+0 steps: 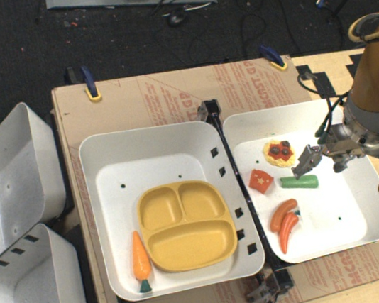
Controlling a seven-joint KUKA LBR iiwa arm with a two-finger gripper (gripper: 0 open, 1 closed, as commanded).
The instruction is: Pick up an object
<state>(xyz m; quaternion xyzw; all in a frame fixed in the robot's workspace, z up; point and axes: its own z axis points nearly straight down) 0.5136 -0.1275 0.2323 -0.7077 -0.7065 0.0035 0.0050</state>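
Note:
In the right bin (374,224) lie a red cube-like piece (261,181), a small yellow round piece topped with dark berries (280,153), a green cylinder (299,182) and a pair of red-orange chili peppers (284,220). My gripper (310,159) hangs over the right bin, just above and to the right of the green cylinder, close to the berry piece. Nothing shows between its fingers. The arm's orange band (378,72) is at the right edge.
The left bin (104,197) holds a yellow divided plate (187,224) and an orange carrot (140,257) beside it. A black divider (230,169) runs between the bins. Two spare white bins (13,213) sit at the far left. Cables trail at the right.

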